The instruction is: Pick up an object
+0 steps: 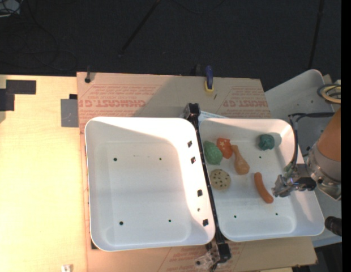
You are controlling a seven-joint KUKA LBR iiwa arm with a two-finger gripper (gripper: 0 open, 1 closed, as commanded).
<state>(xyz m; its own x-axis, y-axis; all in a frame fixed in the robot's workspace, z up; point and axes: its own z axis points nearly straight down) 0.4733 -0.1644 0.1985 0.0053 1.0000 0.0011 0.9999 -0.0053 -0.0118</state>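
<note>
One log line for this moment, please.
gripper: low in right bin | beside orange sausage | grasp: not seen | left bin: no arm

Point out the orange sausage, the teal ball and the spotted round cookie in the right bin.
orange sausage (263, 187), camera view, middle of its length.
teal ball (266, 141), camera view, centre of its top.
spotted round cookie (220, 179), camera view, middle of its dotted face.

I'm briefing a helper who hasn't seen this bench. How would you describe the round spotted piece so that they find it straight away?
Start at the right-hand bin of the two white ones. Look near its left wall, about halfway down, just below the green lump. The round spotted piece lies there: a flat tan disc with dark dots, the only patterned item among plain green, orange and teal ones.
</note>
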